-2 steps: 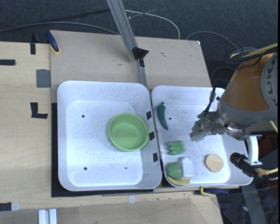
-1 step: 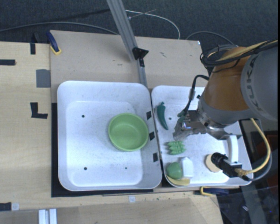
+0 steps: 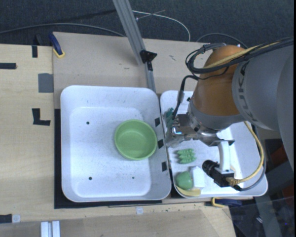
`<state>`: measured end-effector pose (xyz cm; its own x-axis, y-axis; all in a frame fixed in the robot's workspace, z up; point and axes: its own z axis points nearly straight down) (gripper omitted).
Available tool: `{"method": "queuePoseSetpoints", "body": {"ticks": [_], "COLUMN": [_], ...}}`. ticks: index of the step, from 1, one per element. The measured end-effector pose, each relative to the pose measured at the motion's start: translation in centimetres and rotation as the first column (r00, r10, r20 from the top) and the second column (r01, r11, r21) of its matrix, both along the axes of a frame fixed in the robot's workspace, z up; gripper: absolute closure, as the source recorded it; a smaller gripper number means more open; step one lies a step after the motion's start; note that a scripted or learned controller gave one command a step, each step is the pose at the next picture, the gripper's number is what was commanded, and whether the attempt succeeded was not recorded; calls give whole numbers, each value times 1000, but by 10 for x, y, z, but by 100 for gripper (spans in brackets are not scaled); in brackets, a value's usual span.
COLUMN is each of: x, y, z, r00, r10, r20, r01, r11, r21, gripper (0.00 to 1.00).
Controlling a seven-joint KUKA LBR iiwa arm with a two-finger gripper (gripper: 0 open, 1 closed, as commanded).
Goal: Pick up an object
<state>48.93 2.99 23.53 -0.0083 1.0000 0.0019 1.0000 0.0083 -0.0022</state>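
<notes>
**Arm Over the Right Bin, Toys Waiting Below**

The end effector (image 3: 179,131) hangs low over the right bin (image 3: 246,181), near the wall between the two bins. The big grey and orange arm covers most of it, so I cannot tell how it is set.

Just below it lies a small green bumpy toy (image 3: 186,155). Lower down sits a round green ball (image 3: 185,180), touching a white block (image 3: 197,177). These look light and small. The bumpy toy looks soft, so a pinch across its narrow sides should work. The ball may roll away.

In the left bin (image 3: 79,147) sits a green bowl (image 3: 135,139). It looks stiff and smooth. Its thin rim is the best place to pinch.
</notes>
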Motion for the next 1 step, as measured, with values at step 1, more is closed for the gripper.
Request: {"method": "queuePoseSetpoints", "body": {"ticks": [1], "x": [13], "y": [47], "z": [-12], "r00": [1000], "r10": [-2], "r20": [-1], "r01": [2], "r11": [1000], "r21": [-1], "gripper": [100]}}
